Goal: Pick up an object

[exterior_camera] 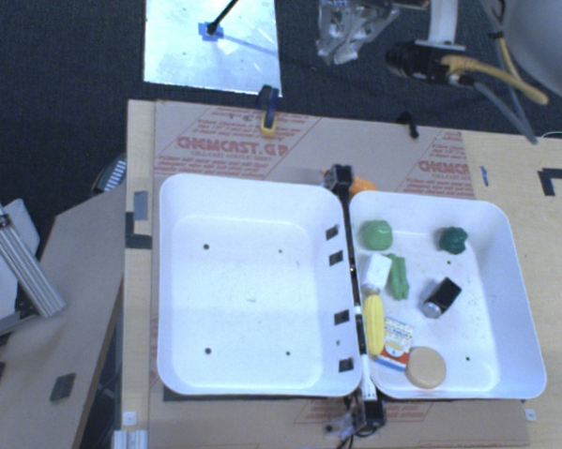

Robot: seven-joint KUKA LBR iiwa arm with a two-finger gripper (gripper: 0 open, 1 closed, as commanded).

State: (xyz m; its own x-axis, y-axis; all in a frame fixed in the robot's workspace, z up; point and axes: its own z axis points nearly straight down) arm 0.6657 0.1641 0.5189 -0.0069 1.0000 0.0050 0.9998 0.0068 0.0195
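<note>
Several objects crowd the right bin (pixel 504 277): green ball (pixel 376 235), yellow corn (pixel 374 322), black can (pixel 441 298), tan disc (pixel 427 367). Gripper (pixel 342 39) parked at twelve o'clock beyond the bench, nothing pinched; finger spread impossible to tell. Green ball nearest, toward six o'clock from it. Corn's long axis twelve-to-six.

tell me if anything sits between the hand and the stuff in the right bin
Nothing visible does. The hand hangs above the bench's far edge, beyond the right bin. The green ball, dark green piece and black can lie uncovered, open from above.
</note>
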